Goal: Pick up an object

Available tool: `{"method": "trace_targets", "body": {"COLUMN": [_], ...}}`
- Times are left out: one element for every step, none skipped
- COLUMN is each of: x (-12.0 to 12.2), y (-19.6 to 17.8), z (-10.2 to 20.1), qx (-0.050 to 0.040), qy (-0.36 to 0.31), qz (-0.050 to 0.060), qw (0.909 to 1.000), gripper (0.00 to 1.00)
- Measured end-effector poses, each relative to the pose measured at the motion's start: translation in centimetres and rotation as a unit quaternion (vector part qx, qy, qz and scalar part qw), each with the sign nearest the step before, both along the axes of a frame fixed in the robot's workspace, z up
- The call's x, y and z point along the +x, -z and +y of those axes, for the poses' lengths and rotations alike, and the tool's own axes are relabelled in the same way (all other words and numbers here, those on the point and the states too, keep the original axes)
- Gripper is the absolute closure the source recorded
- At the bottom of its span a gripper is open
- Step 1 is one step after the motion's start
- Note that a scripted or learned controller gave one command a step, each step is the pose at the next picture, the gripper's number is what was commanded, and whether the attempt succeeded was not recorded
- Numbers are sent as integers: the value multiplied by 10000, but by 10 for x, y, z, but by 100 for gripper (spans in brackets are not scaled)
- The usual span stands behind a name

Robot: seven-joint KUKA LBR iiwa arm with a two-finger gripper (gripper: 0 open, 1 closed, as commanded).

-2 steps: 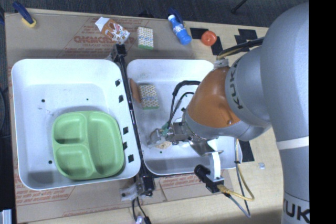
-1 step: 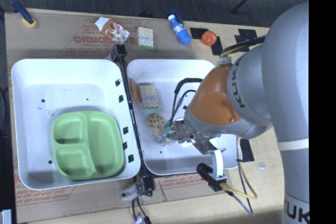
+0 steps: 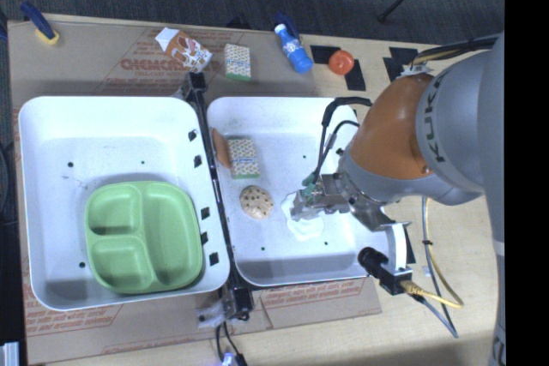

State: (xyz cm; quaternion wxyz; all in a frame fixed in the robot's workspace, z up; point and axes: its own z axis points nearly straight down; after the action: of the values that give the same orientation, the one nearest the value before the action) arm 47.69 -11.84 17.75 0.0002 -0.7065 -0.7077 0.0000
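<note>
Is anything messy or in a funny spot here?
A few things lie outside the bins, on the cardboard along the far edge: a blue bottle tipped on its side, a small orange ball and a crinkled snack wrapper. Nothing looks spilled or broken.

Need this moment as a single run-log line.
gripper: low in right bin, over a pale object | cookie: loose beside it | green tray: left bin | grasp: unconfirmed
</note>
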Motion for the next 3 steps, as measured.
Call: {"method": "trace_targets", "body": {"x": [-1,0,0], "y": [-28,-32,-34], "z": [-37,-37,-38], "qx": [0,-2,-2], "qy": [-11,-14,-7], "qz": [6,-6,-5], "qw": [10000,10000,10000], "gripper": [100,100,100]}}
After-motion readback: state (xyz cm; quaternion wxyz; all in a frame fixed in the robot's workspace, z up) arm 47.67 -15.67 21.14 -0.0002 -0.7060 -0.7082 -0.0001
